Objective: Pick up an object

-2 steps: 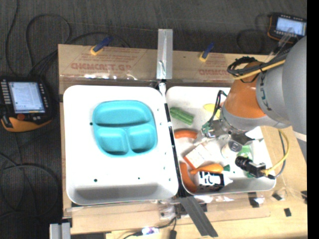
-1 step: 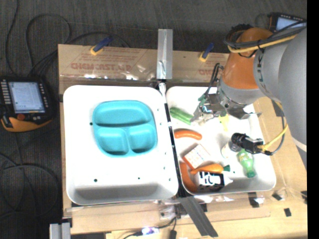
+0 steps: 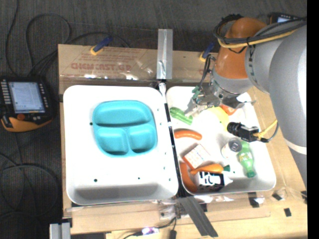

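All the loose things lie in the right bin (image 3: 264, 183), which is why the arm (image 3: 279, 59) reaches in over its far right corner. The left bin (image 3: 79, 183) carries a turquoise divided tray (image 3: 124, 127) at its middle. The gripper (image 3: 196, 105) hangs low over the far left part of the right bin, the wrist tipped so that the tool slants down toward the wall shared by the two bins. Just beside its tip lies a green piece (image 3: 180, 115), close against that wall. Judging by the aim, this is the likeliest target, and nothing is seen gripped. How the jaws stand I cannot tell, as the tool is too small and cluttered here. Nearer along the same wall lie an orange carrot-shaped piece (image 3: 188, 133), then a pale card box (image 3: 196, 157), with a black-and-white packet (image 3: 212, 179) at the near edge. A green bottle (image 3: 246, 164) lies toward the near right corner, well apart from the gripper. A yellow piece (image 3: 218, 112) sits just beside the tool, on the side of the bin's right edge, so a descent could nudge it.
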`<action>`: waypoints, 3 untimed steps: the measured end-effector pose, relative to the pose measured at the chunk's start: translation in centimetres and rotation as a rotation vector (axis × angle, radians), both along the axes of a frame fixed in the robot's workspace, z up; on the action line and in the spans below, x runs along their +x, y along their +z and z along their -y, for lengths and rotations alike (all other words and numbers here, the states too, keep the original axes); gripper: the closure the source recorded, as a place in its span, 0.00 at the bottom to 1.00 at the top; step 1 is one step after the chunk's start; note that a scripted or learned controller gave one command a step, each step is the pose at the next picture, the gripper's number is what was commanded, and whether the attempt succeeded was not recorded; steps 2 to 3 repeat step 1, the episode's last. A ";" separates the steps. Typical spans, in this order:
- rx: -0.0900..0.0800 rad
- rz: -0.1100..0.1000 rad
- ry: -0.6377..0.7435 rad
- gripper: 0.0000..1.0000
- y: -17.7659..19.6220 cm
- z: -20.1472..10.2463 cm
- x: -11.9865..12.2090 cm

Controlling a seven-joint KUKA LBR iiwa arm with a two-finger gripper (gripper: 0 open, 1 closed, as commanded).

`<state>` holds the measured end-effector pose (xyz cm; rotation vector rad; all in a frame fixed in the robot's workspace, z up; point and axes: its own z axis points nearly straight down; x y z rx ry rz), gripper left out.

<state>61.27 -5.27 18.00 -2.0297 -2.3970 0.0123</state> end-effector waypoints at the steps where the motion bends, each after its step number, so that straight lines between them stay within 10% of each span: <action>1: 0.003 0.000 -0.063 1.00 2.7 -1.5 -0.9; 3: 0.003 0.000 -0.063 1.00 2.7 -1.5 -0.9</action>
